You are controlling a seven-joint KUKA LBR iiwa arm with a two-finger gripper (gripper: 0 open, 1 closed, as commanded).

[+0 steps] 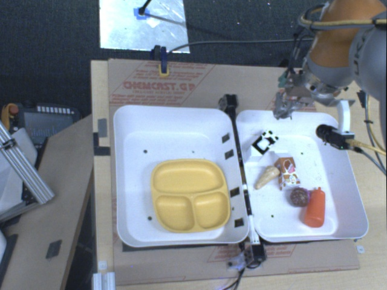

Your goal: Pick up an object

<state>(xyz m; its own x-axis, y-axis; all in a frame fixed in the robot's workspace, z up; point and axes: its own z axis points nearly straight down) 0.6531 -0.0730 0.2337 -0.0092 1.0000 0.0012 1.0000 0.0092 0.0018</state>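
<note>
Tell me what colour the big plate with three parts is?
Yellow. The divided plate lies in the left bin, plain in the camera view.

1. The arm (357, 35) reaches in from the upper right of the camera view.
2. Its orange band (341, 26) bulges above the wrist, with grey links on the right.
3. The wrist points down and to the left.
4. The gripper (284, 110) hangs at the arm's low end, over the far edge of the right bin (357, 222).
5. Nothing shows between its tips.
</note>
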